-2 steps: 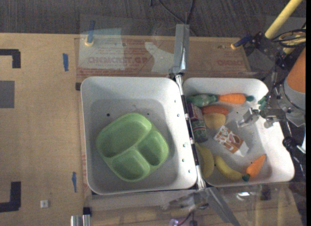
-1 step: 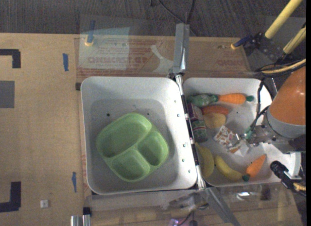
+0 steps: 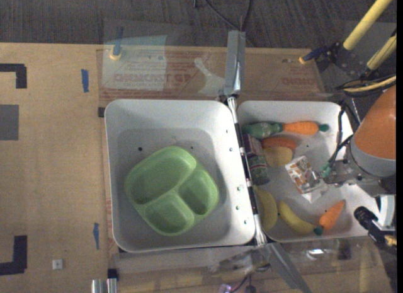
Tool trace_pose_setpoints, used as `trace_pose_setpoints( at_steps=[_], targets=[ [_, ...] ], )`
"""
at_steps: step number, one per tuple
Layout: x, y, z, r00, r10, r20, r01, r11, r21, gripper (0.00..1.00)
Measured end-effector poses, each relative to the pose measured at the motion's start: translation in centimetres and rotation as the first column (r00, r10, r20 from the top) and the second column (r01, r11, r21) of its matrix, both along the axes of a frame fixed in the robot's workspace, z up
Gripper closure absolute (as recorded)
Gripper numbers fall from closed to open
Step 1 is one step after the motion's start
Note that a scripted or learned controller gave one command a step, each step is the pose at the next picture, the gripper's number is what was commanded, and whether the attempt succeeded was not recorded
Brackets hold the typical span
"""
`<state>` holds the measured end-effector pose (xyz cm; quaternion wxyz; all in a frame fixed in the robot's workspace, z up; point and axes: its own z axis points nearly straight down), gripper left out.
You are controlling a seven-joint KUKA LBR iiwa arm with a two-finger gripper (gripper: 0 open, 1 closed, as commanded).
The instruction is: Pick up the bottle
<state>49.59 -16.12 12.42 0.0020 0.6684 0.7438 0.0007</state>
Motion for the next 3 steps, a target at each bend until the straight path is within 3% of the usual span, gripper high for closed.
trace_pose_setpoints(
  at_steps=[1, 2, 3],
  targets=[
    [1.8, 7.8, 14.8, 0.999, -0.032, -0.003, 0.032, 0.999, 0.001, 1.00],
    [2.9, 12.6, 17.6, 0.880, -0.475, -0.004, 0.475, 0.880, 0.000, 1.00],
    [3.1, 19.3, 29.0, 0.859, -0.512, -0.005, 0.512, 0.859, 0.000, 1.00]
  ],
)
